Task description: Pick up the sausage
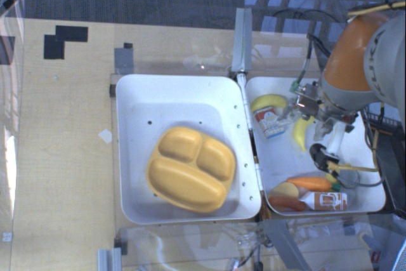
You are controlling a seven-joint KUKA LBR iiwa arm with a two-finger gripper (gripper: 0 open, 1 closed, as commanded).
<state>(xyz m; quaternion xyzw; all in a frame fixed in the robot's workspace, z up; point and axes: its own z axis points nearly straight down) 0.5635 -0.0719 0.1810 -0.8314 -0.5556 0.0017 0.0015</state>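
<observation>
Sausage (287, 203) lies in right bin (279, 158) beside carrot (311, 183).

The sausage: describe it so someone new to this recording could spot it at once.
Find the right-hand bin, the one under the arm, and go to its near left corner. The sausage lies there, a dark reddish-brown link along the front wall. Its neighbours are the brighter orange carrot and a white-labelled bottle.

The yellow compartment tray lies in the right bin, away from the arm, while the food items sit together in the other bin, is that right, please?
Not quite: the camera view shows the yellow compartment tray in the left bin; the food items share the right bin, where the arm works.
</observation>
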